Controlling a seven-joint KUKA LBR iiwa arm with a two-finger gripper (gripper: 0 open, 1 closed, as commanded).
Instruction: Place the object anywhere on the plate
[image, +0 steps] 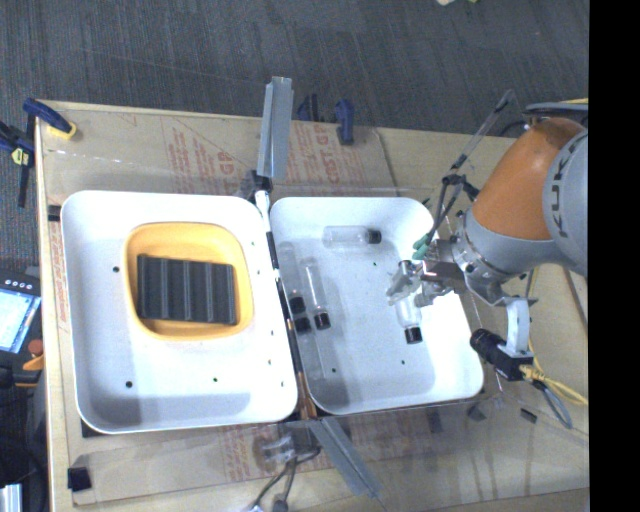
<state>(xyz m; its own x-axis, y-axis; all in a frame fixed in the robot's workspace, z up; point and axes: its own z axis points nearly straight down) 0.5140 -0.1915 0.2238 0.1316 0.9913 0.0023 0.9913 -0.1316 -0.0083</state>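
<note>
Early stage, by the look of it: nothing carried across yet. Yellow plate (190, 243) with a dark ribbed insert sits in the left bin (90, 380), bearing none of the vials. Right bin (450, 375) holds 4 small clear vials with dark caps: 1 lying near the far wall (350, 237), 2 lying side by side close to the divider between the bins (314, 293), and 1 just below the gripper (410, 325), near the right wall.

Gripper (415, 285) reaches in from the right over the right bin, low, directly above or against that last vial. Cannot tell whether the fingers are wide or narrow; metal parts and the clear glass blur together there. Cannot tell either whether the vial is touched or merely beside the tool. No vial visibly lifted.

Probably at the grasp step, aimed at the vial (410, 325) nearest the right wall. Left to do, judging from the layout: secure it, lift clear of the bin wall, cross the divider to the left bin, lower onto the plate, release. Slippery round glass, likely to roll or slip out of a shallow pinch.
</note>
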